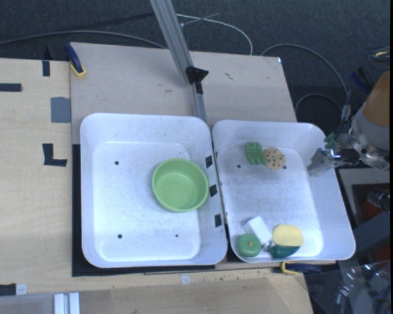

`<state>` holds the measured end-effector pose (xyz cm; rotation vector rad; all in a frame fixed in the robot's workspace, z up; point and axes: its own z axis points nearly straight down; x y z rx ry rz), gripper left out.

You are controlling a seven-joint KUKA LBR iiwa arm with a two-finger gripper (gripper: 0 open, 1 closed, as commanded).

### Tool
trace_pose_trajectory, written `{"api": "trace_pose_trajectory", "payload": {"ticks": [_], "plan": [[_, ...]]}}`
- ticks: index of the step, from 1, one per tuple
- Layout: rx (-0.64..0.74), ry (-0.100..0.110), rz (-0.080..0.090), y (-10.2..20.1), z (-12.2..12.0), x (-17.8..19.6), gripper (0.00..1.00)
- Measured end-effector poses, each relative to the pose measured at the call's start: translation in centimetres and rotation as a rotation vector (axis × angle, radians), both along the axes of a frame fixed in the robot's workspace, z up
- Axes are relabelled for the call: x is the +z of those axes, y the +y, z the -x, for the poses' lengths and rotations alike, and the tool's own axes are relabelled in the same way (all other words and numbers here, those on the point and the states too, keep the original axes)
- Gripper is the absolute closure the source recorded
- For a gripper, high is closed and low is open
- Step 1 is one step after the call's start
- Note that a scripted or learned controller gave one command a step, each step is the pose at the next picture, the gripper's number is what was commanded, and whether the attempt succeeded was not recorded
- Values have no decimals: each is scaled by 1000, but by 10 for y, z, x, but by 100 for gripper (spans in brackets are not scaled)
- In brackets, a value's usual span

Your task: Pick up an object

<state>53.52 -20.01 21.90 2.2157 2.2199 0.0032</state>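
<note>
In the left bin [105,136] a green bowl [179,185] stands upright. The right bin [295,133] holds a green ridged block [253,153] beside a tan dotted cookie-like piece [274,157] near its far side. At its near edge lie a white block [257,228], a green round piece [249,245] and a yellow rounded object [287,235] over a teal piece [285,250]. My gripper [322,159] hangs at the right bin's right rim, apart from all objects, with nothing seen between its fingers.
A grey pole [173,31] slants down from the top to the gap between the bins. A blue and yellow clamp [75,61] sits at the board's far left corner. Cables [295,51] loop on the dark floor behind.
</note>
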Motion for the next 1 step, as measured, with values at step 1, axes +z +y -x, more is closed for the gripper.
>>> {"api": "trace_pose_trajectory", "payload": {"ticks": [1], "plan": [[0, 1, 0, 0, -1, 51, 100]]}}
